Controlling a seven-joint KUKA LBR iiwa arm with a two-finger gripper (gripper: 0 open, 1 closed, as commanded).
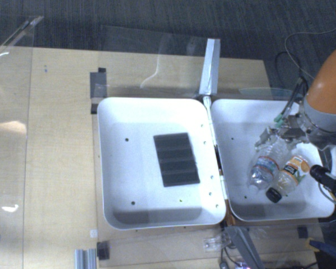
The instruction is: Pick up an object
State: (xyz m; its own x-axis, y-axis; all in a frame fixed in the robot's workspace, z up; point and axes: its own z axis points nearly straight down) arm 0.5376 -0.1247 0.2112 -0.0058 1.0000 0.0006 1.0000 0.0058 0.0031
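A pale wooden worktop (50, 167) fills most of the scene, lit evenly from above, with soft glare patches near its left edge. Beyond its far edge lies dark grey carpeted floor (157, 4). A clear plastic sheet (11, 122) covers the left part of the worktop, its edge catching light. A grey metal bar (209, 66) stands at the far edge, and dark cables (302, 43) trail across the floor toward the far right corner.

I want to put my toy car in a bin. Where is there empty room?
The left white bin has bare floor all around the flat black ribbed block in its middle. The right white bin is bare along its left side; its right side is crowded with the clear plastic bottle, the orange-labelled bottle and the gripper.
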